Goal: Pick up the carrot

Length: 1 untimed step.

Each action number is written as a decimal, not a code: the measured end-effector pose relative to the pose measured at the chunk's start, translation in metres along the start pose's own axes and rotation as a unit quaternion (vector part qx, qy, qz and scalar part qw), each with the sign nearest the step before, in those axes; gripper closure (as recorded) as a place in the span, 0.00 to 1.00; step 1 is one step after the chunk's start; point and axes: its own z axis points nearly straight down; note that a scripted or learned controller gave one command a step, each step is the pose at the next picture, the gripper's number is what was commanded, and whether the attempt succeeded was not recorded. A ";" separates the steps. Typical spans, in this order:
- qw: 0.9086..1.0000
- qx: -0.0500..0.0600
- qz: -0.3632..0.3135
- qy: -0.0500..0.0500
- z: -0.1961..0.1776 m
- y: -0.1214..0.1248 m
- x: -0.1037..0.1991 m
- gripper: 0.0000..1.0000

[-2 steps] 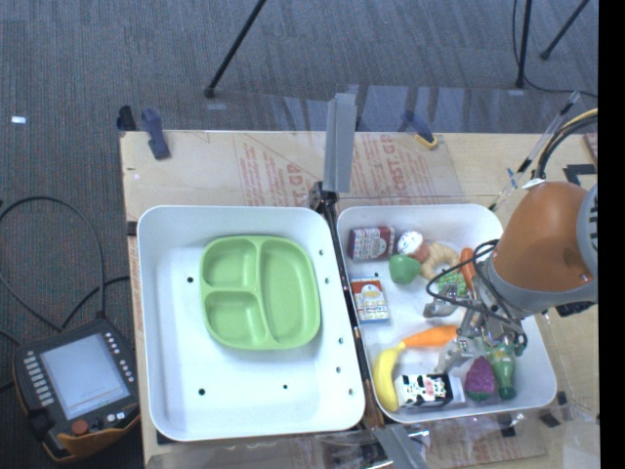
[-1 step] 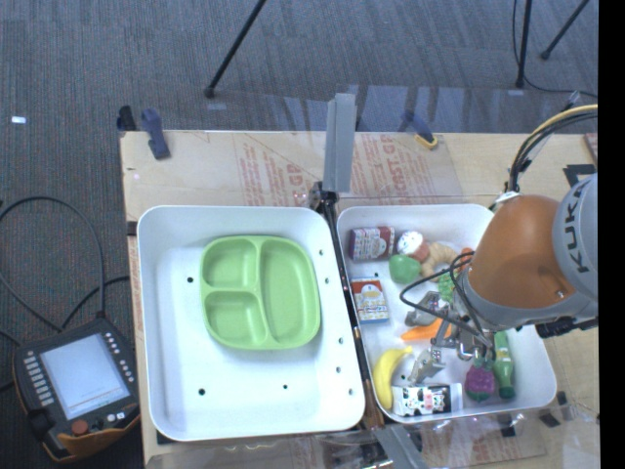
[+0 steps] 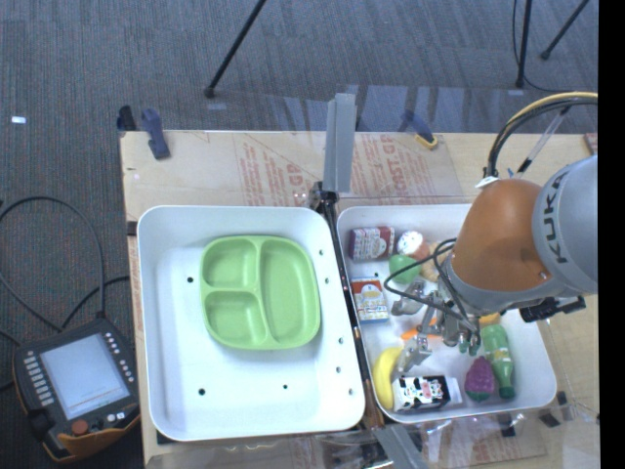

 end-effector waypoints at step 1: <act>1.000 0.001 -0.003 0.001 -0.009 0.001 0.000 1.00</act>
